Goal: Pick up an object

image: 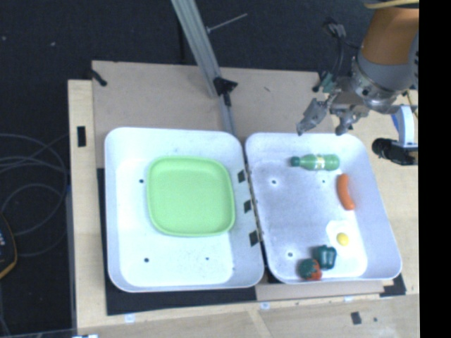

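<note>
Nothing is picked yet: the end effector (325,124) hangs spread wide and empty above the right bin (282,189), near the green bottle (315,162).

Overall light: bright and even from above — both white bins (310,210) look nearly washed out.
Floor: dark, almost black, little detail.
Shadows: soft and faint under the green plate (190,196).
Glare: mild sheen on the bin floors.
Sharpness: soft throughout; the small objects at the right bin's near corner (317,263) blur together, perhaps two pieces.
Arm: slightly smeared at the top right edge.
</note>
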`<state>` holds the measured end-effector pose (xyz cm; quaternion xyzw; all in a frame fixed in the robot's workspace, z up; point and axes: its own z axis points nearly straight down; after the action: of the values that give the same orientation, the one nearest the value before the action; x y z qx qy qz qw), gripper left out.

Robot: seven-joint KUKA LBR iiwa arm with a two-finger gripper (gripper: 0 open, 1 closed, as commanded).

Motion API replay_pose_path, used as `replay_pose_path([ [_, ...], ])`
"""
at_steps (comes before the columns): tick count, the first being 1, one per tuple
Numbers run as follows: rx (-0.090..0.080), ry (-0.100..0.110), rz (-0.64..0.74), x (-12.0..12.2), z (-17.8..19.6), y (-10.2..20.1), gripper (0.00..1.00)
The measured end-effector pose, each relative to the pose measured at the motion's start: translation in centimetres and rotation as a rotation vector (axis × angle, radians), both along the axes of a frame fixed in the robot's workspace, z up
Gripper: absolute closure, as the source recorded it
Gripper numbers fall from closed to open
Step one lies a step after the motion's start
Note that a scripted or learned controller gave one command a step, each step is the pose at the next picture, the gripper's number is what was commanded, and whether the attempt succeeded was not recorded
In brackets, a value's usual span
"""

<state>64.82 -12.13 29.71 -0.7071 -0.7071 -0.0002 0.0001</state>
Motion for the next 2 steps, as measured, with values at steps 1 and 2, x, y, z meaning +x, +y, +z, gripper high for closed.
replay_pose_path([
  [1, -0.001, 0.004, -0.001, -0.1, -5.9, -0.9, 0.0],
  [2, 0.0, 0.004, -0.001, -0.2, -11.5, 0.0, 0.0],
])
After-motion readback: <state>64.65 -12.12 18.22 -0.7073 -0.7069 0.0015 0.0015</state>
